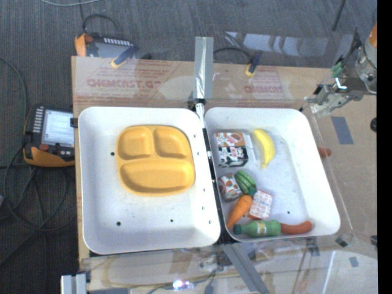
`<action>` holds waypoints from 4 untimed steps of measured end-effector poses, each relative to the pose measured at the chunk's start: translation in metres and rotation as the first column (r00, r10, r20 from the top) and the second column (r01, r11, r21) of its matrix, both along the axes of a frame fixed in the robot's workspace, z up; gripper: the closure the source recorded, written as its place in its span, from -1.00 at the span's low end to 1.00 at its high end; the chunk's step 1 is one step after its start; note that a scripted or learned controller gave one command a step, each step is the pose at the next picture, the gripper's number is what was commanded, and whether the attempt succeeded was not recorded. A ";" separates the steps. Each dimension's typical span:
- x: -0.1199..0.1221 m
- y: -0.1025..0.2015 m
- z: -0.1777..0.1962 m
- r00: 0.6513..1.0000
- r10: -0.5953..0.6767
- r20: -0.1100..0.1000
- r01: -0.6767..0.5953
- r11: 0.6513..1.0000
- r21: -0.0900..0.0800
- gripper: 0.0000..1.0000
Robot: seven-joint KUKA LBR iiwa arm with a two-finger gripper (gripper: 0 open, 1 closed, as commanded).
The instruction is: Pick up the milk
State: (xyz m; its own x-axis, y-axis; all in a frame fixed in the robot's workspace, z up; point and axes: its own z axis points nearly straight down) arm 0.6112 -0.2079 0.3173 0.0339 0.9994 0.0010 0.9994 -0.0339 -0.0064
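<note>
I see the black-and-white cow-patterned milk carton (232, 156) lying in the right white bin (306, 182), near its upper left, just below a red-and-white carton (231, 140) and left of a yellow banana (264, 146). My gripper (327, 100) hangs at the frame's upper right, outside the bin; I cannot tell how its jaws stand.
</note>
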 end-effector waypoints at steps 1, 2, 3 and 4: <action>0.001 0.000 0.008 1.000 0.000 -0.002 0.000 1.000 0.000 1.00; -0.040 -0.013 -0.020 0.997 0.077 0.003 -0.077 0.997 -0.002 1.00; -0.039 -0.012 -0.012 0.997 0.079 0.002 -0.079 0.997 -0.001 1.00; -0.038 -0.012 -0.005 0.997 0.080 0.000 -0.080 0.997 0.000 1.00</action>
